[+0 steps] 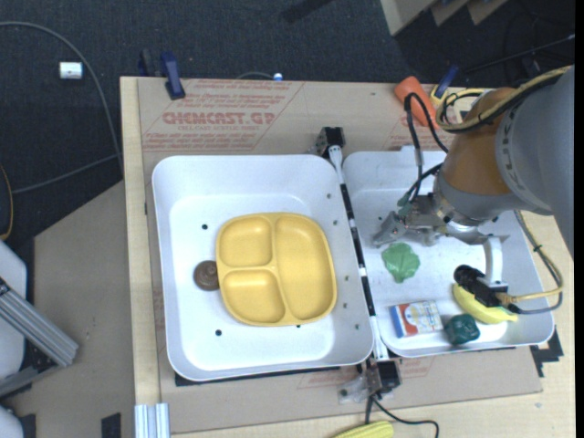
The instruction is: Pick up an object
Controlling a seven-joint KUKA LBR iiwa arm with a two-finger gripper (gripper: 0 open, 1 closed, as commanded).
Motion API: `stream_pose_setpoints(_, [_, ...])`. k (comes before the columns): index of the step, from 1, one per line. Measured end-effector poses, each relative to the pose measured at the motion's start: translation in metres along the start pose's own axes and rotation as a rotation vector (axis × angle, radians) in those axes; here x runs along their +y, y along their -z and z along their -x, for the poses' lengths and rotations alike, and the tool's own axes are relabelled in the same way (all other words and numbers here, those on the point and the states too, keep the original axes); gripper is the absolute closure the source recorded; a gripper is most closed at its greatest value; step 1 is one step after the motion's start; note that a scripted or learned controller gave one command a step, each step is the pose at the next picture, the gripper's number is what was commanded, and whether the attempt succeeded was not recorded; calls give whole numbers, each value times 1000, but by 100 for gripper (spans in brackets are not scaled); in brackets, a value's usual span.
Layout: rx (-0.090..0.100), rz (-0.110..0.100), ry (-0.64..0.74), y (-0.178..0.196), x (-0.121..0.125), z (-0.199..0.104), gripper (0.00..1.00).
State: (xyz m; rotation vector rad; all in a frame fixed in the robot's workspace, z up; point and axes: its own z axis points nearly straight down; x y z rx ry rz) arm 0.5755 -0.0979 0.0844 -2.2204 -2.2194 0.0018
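A light green leafy toy [401, 261] lies in the left part of the right bin [383, 173]. My gripper [404, 231] hovers just above and behind it, open, with nothing between its fingers. Further right in the same bin lie a yellow banana [484, 305] with a black tip, a small red, white and blue box [416, 318] and a dark green lump [462, 329]. The grey arm with its orange band [474, 158] comes in from the right over this bin.
The left bin [182, 190] holds a yellow divided plate [276, 268] with a small brown round thing [206, 275] at its left edge. A black divider clip [330, 140] sits between the bins. Cables [429, 108] hang near the arm at the back.
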Motion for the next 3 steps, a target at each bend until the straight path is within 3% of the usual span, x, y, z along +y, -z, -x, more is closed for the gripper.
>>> stream_pose_setpoints(1, [0, 0, 0, 0, -36, -4, 0])
stream_pose_setpoints(2, [-2, 3, -1, 0, -38, 34, 0])
stream_pose_setpoints(3, [0, 2, 2, 0, -33, -7, 0])
